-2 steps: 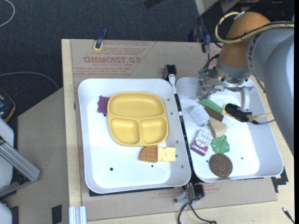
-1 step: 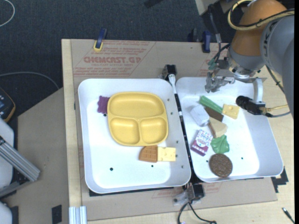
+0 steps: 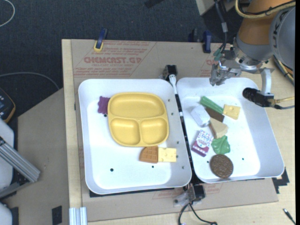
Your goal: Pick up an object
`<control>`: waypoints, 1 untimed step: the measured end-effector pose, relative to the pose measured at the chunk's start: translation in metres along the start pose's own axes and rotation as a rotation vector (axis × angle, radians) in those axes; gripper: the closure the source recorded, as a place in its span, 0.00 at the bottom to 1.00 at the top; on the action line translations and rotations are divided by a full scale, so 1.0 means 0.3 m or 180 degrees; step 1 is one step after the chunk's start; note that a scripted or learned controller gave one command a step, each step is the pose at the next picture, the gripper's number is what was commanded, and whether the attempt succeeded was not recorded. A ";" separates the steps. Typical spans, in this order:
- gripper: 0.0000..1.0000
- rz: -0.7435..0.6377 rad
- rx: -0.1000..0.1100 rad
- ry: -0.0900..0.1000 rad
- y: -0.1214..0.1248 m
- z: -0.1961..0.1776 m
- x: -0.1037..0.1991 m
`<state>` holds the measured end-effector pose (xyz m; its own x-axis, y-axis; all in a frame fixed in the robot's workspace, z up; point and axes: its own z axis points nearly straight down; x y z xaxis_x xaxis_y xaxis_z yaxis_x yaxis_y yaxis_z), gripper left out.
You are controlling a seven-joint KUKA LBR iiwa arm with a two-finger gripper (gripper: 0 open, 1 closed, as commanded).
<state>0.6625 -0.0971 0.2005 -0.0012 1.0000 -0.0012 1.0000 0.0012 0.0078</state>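
In the camera view we see the pincer (image 3: pixel 218 78) in the upper right of the frame, hanging over the far rim of the right bin (image 3: pixel 262 139). We cannot tell how it stands, and we see nothing in it. Lower in this bin lie a green stick (image 3: pixel 211 103), a yellow wedge (image 3: pixel 231 111) and a brown disc (image 3: pixel 221 166). The left bin (image 3: pixel 93 144) carries a yellow divided plate (image 3: pixel 138 118).

In the right white bin (image 3: pixel 262 139) lie a green bar (image 3: pixel 211 103), yellow cheese wedge (image 3: pixel 231 111), pale grey lump (image 3: pixel 200 116), pink-white packet (image 3: pixel 203 142), green leafy piece (image 3: pixel 221 145) and round brown cookie (image 3: pixel 221 165), clustered left of centre.
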 end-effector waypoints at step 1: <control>1.00 0.0000 0.0006 0.0000 0.004 -0.088 0.001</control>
<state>0.6635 -0.0969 0.2268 -0.0012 1.0000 -0.0010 1.0000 0.0012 0.0058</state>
